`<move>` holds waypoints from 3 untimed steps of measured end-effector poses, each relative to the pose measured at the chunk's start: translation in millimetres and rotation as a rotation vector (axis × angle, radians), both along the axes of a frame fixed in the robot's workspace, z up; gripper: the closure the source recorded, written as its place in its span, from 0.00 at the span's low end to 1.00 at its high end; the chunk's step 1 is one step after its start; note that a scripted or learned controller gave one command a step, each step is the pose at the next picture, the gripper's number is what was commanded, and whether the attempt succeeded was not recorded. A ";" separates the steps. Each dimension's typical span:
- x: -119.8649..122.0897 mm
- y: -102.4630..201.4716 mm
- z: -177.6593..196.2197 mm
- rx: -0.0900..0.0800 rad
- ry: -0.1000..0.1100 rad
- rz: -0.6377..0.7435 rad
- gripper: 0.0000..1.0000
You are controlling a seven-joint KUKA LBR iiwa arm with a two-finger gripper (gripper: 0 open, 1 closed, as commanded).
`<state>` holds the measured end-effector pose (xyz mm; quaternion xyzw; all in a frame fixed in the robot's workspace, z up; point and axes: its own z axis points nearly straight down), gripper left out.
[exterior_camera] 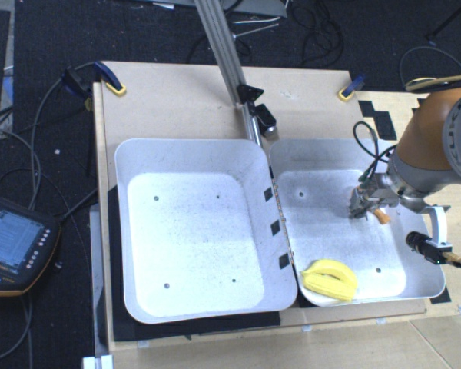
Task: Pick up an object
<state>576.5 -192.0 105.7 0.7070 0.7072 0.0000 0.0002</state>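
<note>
A yellow banana-shaped object lies at the front edge of the right bin, near its left corner. My gripper hangs low over the right part of that bin, well behind and to the right of the banana. A small orange piece shows just beside the gripper, on its right. The arm's orange band and grey wrist rise behind it from the right.
The left bin sits beside the right one, with a row of small black clips along their shared wall. A slanted metal pole rises behind the bins. A black cable loops near the wrist.
</note>
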 end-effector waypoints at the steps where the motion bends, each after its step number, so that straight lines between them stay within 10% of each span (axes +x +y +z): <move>1: 1.6 4.7 43.0 0.000 -0.003 0.000 1.00; 3: 1.5 5.4 148.4 -0.001 -0.005 0.000 1.00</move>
